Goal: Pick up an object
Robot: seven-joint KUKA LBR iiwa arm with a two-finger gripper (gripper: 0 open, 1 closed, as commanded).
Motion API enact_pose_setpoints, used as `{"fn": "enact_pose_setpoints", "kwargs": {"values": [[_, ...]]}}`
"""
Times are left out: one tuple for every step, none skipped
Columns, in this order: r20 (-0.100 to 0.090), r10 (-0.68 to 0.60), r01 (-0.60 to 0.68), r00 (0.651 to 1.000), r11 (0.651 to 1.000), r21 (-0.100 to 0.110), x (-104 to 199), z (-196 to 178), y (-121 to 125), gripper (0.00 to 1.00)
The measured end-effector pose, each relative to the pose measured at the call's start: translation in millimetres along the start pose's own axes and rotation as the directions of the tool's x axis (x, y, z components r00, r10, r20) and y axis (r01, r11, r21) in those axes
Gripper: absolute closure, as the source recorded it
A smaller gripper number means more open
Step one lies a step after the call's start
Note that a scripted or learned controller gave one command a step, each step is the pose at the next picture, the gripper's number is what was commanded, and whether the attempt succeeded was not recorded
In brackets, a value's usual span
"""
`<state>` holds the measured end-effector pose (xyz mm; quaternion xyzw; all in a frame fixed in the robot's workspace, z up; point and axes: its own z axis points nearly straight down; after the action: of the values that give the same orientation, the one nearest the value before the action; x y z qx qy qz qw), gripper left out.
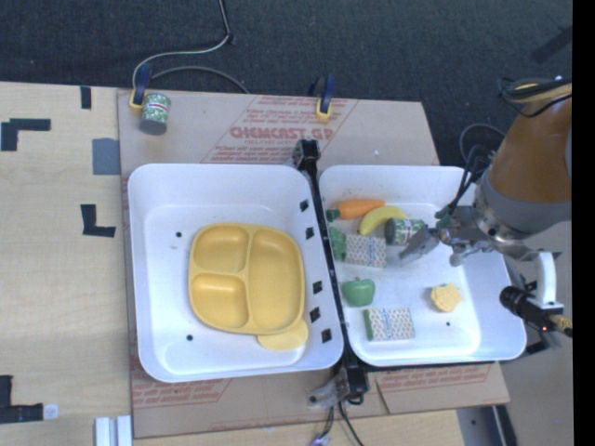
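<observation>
Left bin [149, 249]: yellow divided tray [246, 277], too broad for the jaws. Right bin [483, 333], left to right: green pepper [358, 292], patterned packet [389, 323], carrot [358, 208], banana [383, 218], small can [406, 231] lying just beside the gripper [416, 246]. Jaw state cannot be determined. The can is judged rigid, light, smooth; grasp across its body.

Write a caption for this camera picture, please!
Robot gripper reaching among toy foods in right bin; yellow tray beside.
</observation>
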<state>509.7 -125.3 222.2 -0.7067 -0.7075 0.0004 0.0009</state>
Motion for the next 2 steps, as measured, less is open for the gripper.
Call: {"fn": "enact_pose_setpoints", "kwargs": {"values": [[0.002,-0.001,0.001,1.000,1.000,-0.008,9,135,47,0.00],[0.004,0.000,0.000,1.000,1.000,-0.006,23,136,123,0.00]]}}
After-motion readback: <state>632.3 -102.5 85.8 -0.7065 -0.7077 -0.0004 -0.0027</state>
